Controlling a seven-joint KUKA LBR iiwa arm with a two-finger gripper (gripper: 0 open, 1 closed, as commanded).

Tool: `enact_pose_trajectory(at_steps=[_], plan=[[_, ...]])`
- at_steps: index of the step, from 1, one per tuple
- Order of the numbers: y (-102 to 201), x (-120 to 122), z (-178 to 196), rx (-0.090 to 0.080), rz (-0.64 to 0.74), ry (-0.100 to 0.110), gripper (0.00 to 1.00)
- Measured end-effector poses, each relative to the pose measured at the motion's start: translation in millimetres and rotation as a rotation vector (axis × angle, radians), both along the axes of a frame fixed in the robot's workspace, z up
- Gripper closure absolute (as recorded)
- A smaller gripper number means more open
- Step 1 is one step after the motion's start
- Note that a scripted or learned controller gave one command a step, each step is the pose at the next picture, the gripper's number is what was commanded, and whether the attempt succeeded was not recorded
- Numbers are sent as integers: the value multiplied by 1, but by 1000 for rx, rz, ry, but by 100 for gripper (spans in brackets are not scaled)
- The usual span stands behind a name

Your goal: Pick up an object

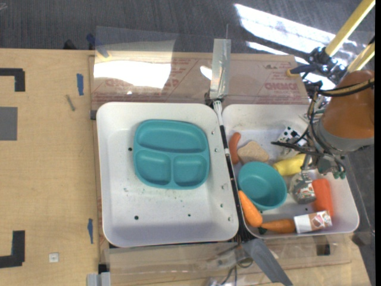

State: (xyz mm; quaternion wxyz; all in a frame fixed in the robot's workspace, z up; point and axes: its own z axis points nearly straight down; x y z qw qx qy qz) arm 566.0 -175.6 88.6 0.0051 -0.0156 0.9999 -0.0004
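Observation:
My gripper (314,162) hangs low over the right side of the right bin (350,222), below the orange band of the arm (356,109). It is just above a yellow fruit (286,166) and a small tin can (303,190). Dark cables and wrist parts hide its tip. Close by lie an orange-red carrot-like piece (322,195), a white bottle with a red label (312,221) and a black-and-white die (289,134).
A teal bowl (262,185) sits mid-bin with two carrots (250,209) at its front, and a red sausage (235,148) and a bread slice (254,152) behind it. The left bin (113,210) holds a teal divided plate (171,154).

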Motion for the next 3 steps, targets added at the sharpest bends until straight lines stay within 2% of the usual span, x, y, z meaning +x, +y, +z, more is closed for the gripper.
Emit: enact_pose_trajectory(at_steps=[1,2,3], plan=[[25,46,0,1,-20,-3,0],[-20,-44,0,0,-53,2,0],[32,-13,1,-12,244,-7,0]])
